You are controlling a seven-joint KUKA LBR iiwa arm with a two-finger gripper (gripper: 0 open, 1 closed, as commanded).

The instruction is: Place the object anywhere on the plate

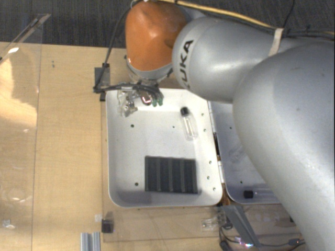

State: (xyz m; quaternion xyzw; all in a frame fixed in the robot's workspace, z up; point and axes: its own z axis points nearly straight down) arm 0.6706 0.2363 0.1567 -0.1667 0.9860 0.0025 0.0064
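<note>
A clear plastic tube with a black cap [187, 122] lies in the left bin [118, 156], toward its upper right, pointing roughly up and down. The dark ribbed plate [171, 174] lies flat near the bin's front edge, well below the tube. My gripper [131, 102] hangs over the bin's top left corner, under the orange band, about a hand's width left of the tube. Nothing shows in its grasp.
The arm's grey body covers most of the right bin [235, 190]; a small dark object [248, 194] lies near that bin's front edge. A black bracket [101, 80] sits at the left bin's top left corner. Wooden bench surrounds the bins.
</note>
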